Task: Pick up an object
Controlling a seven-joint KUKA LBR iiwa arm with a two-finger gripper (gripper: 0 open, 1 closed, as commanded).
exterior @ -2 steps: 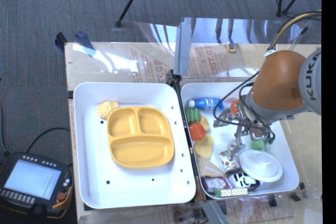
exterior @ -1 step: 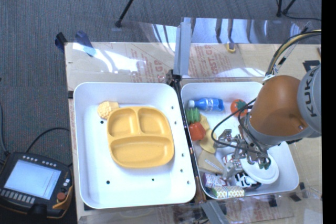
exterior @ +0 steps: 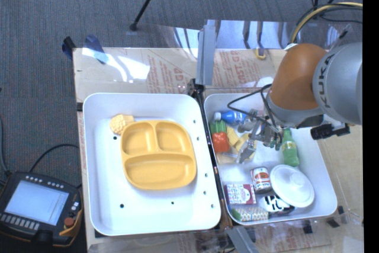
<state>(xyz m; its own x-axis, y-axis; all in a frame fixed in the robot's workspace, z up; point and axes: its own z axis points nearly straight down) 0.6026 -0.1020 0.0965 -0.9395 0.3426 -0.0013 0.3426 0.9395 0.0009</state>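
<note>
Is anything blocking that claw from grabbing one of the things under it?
Nothing visible stands in the way. The gripper hangs right over the crowded pile in the right bin, above the yellow pieces beside the red item.

Two white bins (exterior: 95, 127) sat side by side. Left of the gripper (exterior: 251, 142) lay one yellow divided tray (exterior: 159, 154); around the gripper, perhaps ten small items, including one white lid (exterior: 293, 185) and one can (exterior: 260, 179).
</note>
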